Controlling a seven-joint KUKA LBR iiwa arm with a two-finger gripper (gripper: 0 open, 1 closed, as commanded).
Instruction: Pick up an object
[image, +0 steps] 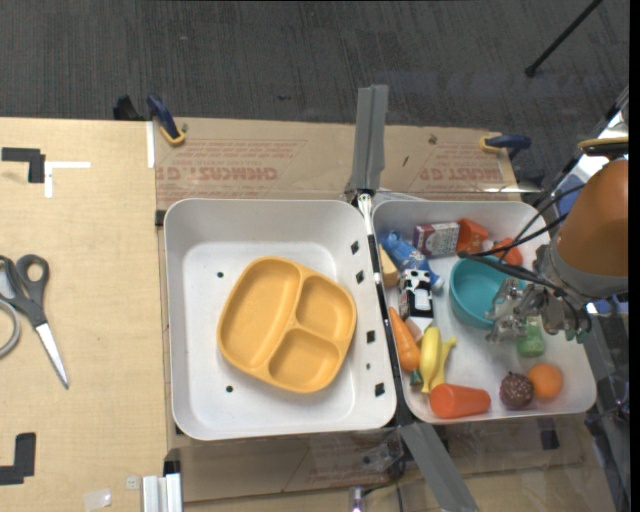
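One gripper (520, 322) hovers over the green object (531, 343) near the right bin's (585, 405) right edge; finger state we cannot tell; probably light, rigid, slippery—we suggest grasping its sides.

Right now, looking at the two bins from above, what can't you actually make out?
- Gripper: its fingers blur into wrist hardware and cables, so open or shut is unclear.
- Green object: partly covered by the gripper; I can't tell what it is.
- Teal bowl: its right side is hidden behind the gripper.
- Small carton at the back of the right bin: label too small to read.
- Arm: cut off by the right edge.
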